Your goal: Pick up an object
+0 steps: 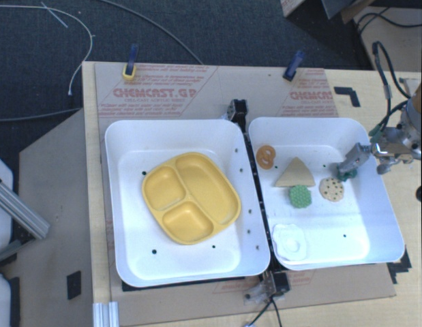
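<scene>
Most of the arm is cut off at the right edge, so just the wrist and the gripper (350,166) reach into the right bin (381,244). The fingertips blur into one dark, greenish tip, and how far apart they stand cannot be told; nothing seems to be held. The speckled cookie (331,189) lies just below and left of that tip, perhaps touching it. Further left sit the green disc (300,197), tan wedge (295,174) and pretzel (266,157)
</scene>
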Robot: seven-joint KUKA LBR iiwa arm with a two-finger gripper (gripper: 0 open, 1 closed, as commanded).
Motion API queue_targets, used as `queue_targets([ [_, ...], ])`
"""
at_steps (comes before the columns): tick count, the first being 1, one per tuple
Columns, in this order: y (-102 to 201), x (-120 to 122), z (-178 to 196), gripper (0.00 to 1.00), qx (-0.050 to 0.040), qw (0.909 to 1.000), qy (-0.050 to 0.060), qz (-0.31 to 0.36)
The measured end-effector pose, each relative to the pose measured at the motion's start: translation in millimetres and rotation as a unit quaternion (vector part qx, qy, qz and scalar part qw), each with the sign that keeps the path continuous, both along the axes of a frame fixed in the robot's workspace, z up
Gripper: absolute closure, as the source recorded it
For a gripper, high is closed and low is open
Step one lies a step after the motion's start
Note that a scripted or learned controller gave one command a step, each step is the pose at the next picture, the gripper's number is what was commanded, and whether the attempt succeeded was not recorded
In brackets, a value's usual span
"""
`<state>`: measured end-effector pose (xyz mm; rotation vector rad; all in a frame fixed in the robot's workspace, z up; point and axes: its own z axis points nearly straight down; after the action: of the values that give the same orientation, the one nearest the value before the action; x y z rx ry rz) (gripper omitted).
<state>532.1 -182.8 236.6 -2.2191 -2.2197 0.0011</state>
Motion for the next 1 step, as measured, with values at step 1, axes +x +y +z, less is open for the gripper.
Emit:
queue_targets([
  [1,-8.4,-6.0,-54.7,0.00,0.0008,1.0000,0.002,-0.001],
])
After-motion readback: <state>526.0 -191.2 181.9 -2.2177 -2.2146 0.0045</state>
